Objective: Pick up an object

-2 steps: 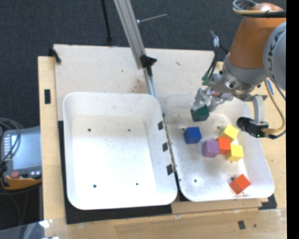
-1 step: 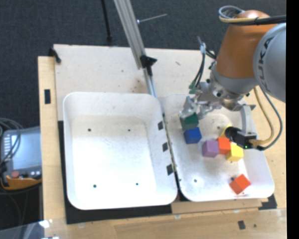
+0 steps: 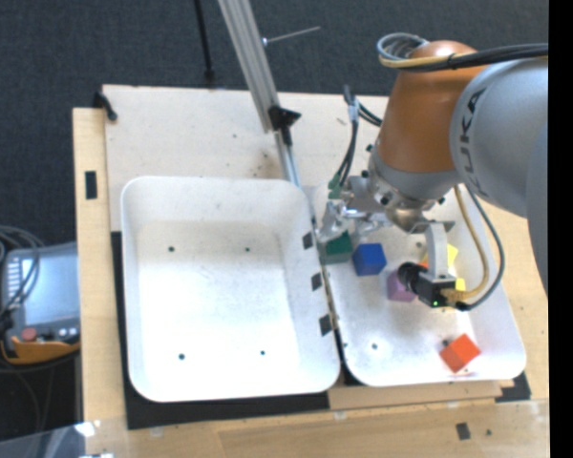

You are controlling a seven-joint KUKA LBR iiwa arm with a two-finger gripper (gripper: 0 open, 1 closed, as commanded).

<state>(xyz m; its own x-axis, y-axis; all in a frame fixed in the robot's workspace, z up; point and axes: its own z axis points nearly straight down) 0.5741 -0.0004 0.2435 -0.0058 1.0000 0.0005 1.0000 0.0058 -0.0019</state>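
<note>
My gripper (image 3: 340, 225) hangs over the left part of the right bin (image 3: 382, 365), close to the divider between the two bins. A green block (image 3: 337, 247) sits right under its fingertips; whether they touch it I cannot tell. Just to the right lies a blue cube (image 3: 369, 259). A purple block (image 3: 400, 286) lies further right, a yellow piece (image 3: 446, 258) beyond it, partly hidden by cables. An orange block (image 3: 460, 352) rests near the bin's front right corner.
The left bin (image 3: 220, 284) stands beside the right one. A slanted metal rail (image 3: 253, 60) rises from the bench behind the bins. The grey and orange arm (image 3: 439, 113) covers the right bin's back part.
</note>
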